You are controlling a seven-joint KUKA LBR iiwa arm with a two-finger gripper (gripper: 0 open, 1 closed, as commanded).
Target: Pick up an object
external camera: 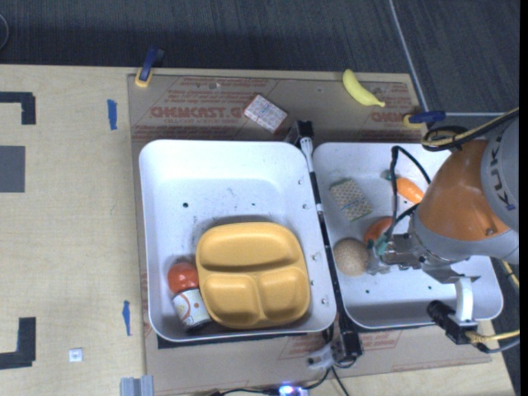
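Filling the left bin (165, 180): yellow divided tray (252, 272) and small can (186, 297).

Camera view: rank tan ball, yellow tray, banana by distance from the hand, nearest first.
Measured from the hand, in the right bin:
1. Tan ball, right bin, just beside it.
2. Yellow tray, left bin.
3. Banana, on the cardboard behind the bins.

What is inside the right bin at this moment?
The right bin holds a tan ball, a mesh-patterned piece and orange items beside the arm. The arm covers much of the bin's right half, so anything beneath it is hidden.
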